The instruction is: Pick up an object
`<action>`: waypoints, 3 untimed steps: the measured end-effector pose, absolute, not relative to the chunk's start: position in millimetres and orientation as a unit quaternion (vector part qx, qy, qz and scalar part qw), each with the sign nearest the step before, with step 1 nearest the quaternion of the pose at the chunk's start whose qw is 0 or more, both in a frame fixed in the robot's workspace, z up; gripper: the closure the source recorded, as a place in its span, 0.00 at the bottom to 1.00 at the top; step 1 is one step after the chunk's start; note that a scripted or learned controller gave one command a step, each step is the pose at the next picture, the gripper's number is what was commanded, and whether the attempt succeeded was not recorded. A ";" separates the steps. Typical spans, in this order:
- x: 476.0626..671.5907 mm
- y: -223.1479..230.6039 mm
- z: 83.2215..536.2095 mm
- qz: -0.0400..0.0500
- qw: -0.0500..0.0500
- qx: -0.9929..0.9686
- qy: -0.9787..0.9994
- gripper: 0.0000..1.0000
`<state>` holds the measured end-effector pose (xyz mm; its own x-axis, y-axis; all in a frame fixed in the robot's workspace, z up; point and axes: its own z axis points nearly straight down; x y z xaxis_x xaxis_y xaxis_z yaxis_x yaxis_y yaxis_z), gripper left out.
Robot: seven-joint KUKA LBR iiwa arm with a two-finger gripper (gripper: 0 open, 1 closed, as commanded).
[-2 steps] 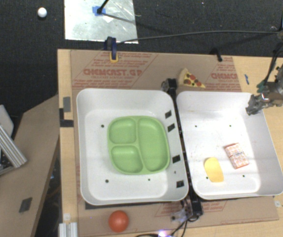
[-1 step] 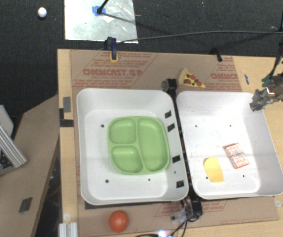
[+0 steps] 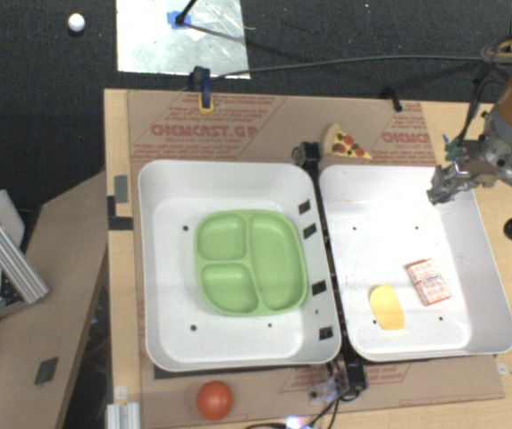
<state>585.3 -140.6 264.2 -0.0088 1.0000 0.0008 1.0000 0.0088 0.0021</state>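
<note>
The right white bin (image 3: 363, 199) holds a yellow block (image 3: 386, 307) near its front and a small pink-and-white box (image 3: 428, 281) just to its right. In the left white bin (image 3: 162, 195) lies a green divided plate (image 3: 251, 261). My gripper (image 3: 444, 186) hangs over the back right corner of the right bin, well behind the box and the yellow block. I see nothing between its tips.
A toy pizza slice (image 3: 348, 144) rests on the cardboard behind the bins. A red-orange ball (image 3: 214, 399) sits on the board in front of the left bin. A blue clamp (image 3: 202, 84) grips the board's far edge. Aluminium framing (image 3: 5, 253) stands at the left.
</note>
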 end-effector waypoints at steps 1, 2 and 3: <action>581.2 -98.2 259.3 0.001 0.000 0.704 0.710 1.00; 573.5 -50.9 244.4 0.001 -0.001 0.704 0.710 1.00; 559.5 -5.2 237.4 0.000 -0.001 0.704 0.710 1.00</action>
